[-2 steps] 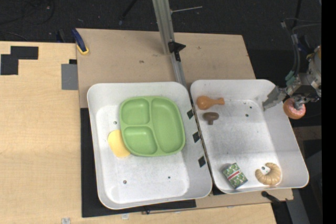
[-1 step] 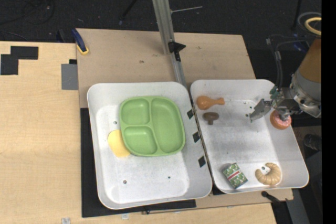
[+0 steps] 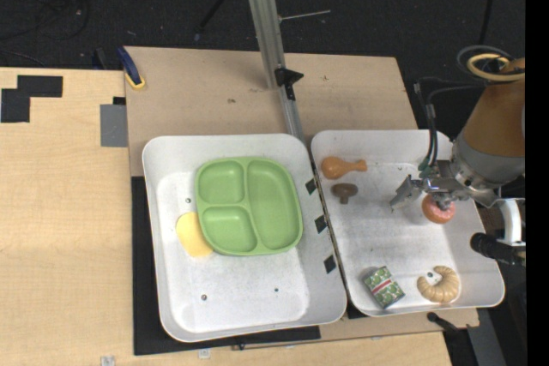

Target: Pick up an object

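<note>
Camera view, nearest first: in the right bin (image 3: 480,297), a croissant-shaped pastry toy (image 3: 438,285) lies by the near right corner, with a small green box (image 3: 383,286) to its left, tilted. Open bin floor lies between them and the end effector (image 3: 426,195), which hangs over the bin's right half beside a red round toy (image 3: 439,211); one metal prong (image 3: 403,195) slants left, but whether the fingers are apart or together I cannot tell, and nothing shows clamped. Farther back, a brown mushroom-like piece (image 3: 344,192) and an orange drumstick toy (image 3: 342,166), long axis left-right, thick end left. The left bin (image 3: 257,313) bears a green divided plate (image 3: 249,207) partly over a yellow object (image 3: 192,236).
</note>
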`<action>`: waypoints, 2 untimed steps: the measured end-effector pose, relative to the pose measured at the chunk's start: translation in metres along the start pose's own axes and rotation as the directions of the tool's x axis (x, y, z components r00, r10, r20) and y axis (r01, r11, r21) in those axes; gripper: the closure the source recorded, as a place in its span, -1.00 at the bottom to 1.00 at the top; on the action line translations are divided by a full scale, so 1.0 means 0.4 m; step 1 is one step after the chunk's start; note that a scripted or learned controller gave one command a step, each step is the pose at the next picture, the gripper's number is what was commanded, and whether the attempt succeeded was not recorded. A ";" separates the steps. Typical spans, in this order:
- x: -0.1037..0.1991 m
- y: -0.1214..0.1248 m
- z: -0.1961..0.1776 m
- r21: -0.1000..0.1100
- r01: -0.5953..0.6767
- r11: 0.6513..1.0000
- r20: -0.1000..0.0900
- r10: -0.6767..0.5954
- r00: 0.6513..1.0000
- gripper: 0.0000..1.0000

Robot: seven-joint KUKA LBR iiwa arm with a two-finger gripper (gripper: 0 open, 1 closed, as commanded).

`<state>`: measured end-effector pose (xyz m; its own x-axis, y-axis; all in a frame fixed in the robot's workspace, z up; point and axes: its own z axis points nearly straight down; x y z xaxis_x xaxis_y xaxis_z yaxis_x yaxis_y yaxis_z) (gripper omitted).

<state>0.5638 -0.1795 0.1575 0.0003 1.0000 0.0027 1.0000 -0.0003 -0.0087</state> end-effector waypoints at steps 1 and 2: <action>-0.001 0.012 0.113 -0.001 0.000 1.000 0.001 0.000 1.000 -1.00; -0.004 0.012 0.082 -0.004 -0.003 1.000 0.002 0.003 1.000 1.00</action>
<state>0.5684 -0.1811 0.1246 0.0036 1.0000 0.0008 1.0000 -0.0036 -0.0050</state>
